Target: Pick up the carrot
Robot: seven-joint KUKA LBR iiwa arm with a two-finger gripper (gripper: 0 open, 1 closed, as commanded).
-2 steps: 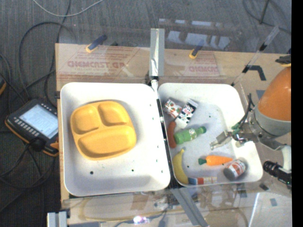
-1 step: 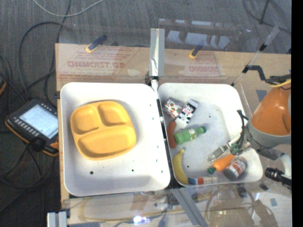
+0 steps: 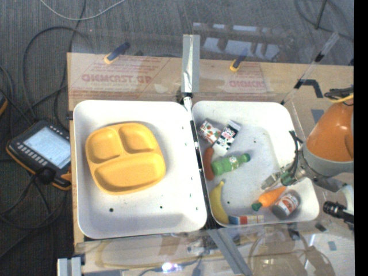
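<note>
Small orange plastic carrot with green top [image 3: 268,199] at 5 o'clock of right white bin [image 3: 261,117] | metal two-finger gripper [image 3: 280,179] just above, finger state: cannot tell | risk: slipping onto touching silver can [image 3: 286,205] at 4 o'clock

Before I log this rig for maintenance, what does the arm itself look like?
The arm enters from the right: a rounded orange band above a grey wrist section. Thin dark cables run along the wrist toward the tool, a small metallic grey piece with slim parts.
</note>
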